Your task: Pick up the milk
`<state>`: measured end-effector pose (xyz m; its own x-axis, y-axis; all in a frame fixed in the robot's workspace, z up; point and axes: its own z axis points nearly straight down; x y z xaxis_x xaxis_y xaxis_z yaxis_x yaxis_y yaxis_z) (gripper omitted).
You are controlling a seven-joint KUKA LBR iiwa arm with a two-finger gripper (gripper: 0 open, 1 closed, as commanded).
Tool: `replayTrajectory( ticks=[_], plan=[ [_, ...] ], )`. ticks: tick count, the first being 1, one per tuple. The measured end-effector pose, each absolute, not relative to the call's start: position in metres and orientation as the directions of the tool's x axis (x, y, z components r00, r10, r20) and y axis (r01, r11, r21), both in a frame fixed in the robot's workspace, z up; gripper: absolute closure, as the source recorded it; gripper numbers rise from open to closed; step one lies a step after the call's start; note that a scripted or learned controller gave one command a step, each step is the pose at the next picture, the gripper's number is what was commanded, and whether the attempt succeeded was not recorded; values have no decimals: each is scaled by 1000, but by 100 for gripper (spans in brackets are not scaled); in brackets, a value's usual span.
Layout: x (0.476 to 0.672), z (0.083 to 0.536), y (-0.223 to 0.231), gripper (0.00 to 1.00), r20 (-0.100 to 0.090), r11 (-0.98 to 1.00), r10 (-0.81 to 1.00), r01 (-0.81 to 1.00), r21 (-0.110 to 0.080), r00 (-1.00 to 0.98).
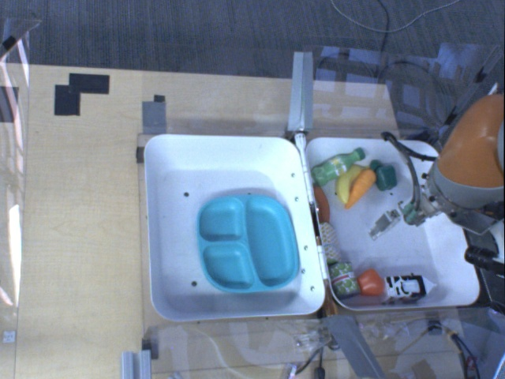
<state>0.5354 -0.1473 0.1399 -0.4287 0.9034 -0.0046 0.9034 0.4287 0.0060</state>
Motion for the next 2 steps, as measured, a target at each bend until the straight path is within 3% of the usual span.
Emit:
replayTrajectory(
  ticks=[1,2],
  plan=[
    [609,109,-195,0,-6,447,895,895,6,-447],
    [510,143,-206,0,-4,295,956,956,5,-295]
  ],
)
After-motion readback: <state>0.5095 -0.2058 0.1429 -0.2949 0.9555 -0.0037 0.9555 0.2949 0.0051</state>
